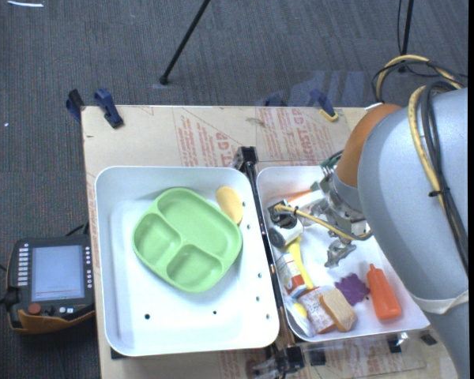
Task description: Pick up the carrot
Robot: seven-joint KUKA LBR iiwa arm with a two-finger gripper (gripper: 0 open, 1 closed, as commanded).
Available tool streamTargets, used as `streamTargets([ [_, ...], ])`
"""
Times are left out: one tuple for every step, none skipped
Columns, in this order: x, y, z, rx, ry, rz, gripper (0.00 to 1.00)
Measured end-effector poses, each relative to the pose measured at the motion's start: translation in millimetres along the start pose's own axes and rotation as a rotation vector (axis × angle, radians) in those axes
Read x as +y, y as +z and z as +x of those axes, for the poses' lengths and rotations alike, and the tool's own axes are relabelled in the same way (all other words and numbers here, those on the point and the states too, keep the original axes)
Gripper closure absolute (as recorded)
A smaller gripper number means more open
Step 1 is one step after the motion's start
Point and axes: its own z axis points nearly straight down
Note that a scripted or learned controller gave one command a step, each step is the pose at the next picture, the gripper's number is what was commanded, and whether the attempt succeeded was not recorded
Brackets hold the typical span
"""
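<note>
Left bin (110, 290): holds a green divided plate (188, 239) with a yellow, rounded toy food piece (230, 204) touching the plate's upper right rim. Right bin (268, 180), taken as the landmark from here on. Along its left wall, a small jar-like item (283, 235), then a yellow bottle with a red label (294, 268) lying lengthwise toward the near edge, and a slice of toy bread (332, 309) in the near left corner area. A purple item (350, 287) sits just right of the bread. The carrot (383, 292) lies near the bin's near right corner, just beside the purple item and apart from it: an orange, tapered piece with its narrow end pointing away from the near edge. Judgement: probably a light, rigid plastic toy, smooth and somewhat slippery, not fragile; best taken across the thicker lower body, fingers square to its long axis, since the taper would tend to squeeze it out of a grip near the tip. The claw (337, 253) hangs over the middle of the right bin, up and left of the carrot; its metal parts are cluttered by cabling, so I cannot tell how far it is open, and nothing is seen held in it. An orange sliver (300, 197) shows by the bin's far side; identity unclear.
</note>
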Motion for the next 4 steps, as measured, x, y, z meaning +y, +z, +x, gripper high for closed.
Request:
streamTargets([
  [-1.5, -9.0, -0.4, -0.005, -0.007, 0.004, 1.00],
  [23.7, 0.8, -54.7, -0.001, -0.254, 0.001, 1.00],
  [23.7, 0.7, -54.4, 0.000, -0.253, 0.001, 0.00],
  [-3.6, -0.2, 17.9, 0.003, -0.230, 0.000, 0.00],
])
